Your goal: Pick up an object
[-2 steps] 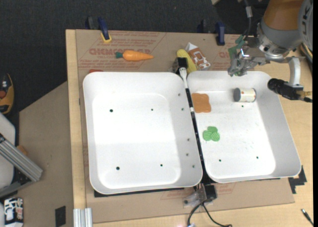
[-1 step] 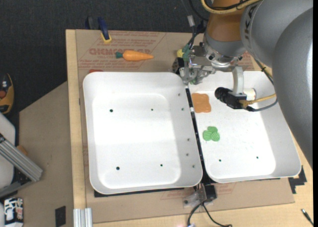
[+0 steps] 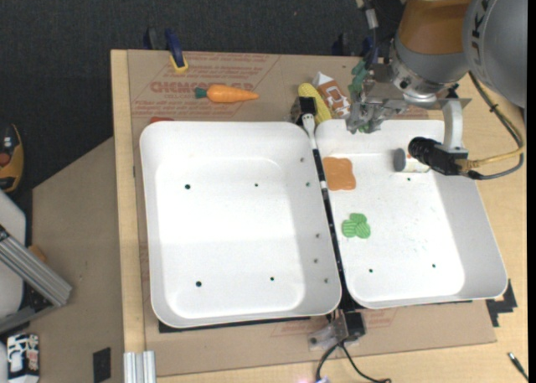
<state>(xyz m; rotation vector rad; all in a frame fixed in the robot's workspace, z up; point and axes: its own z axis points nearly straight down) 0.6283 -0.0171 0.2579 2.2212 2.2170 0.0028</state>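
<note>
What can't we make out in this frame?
- Gripper, camera view: small and dark against the right bin rim; whether it grips anything can't be told.
- Items behind the bins near the yellow object: partly hidden by the gripper and bin rim; identity unclear.
- Arm: cut off by the top and right edges.
- Green object and orange-brown piece: too small to identify.

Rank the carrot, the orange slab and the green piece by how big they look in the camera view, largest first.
1. Carrot, longest, on the cardboard.
2. Orange slab, right bin; close to the carrot in area, so unsure.
3. Green piece, smallest.
</note>
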